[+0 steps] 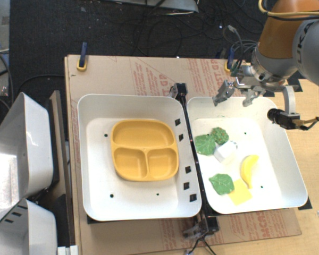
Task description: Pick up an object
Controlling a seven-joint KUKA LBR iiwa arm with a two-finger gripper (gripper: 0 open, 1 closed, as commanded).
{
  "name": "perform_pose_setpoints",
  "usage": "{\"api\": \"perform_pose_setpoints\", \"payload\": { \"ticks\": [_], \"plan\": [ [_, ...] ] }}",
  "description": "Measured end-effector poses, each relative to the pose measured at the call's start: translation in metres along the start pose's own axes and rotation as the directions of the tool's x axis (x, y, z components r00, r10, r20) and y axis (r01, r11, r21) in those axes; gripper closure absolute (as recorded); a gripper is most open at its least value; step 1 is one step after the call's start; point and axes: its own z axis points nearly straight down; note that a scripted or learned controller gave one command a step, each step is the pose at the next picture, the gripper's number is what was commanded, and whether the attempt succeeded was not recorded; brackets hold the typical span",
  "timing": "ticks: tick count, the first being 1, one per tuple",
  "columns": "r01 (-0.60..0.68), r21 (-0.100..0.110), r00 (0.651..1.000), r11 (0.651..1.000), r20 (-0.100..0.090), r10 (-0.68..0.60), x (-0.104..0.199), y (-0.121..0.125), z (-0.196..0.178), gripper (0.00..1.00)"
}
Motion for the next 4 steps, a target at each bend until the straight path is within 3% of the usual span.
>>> {"api": "perform_pose_setpoints", "payload": {
  "ticks": [3, 4],
  "plan": [
    [-0.003, 0.004, 1.000, 1.000, 0.000, 0.003, -0.005, 0.002, 0.144, 0.00],
    [-0.003, -0.004, 1.000, 1.000, 0.001, 0.003, -0.005, 0.004, 0.129, 1.00]
  ]
}}
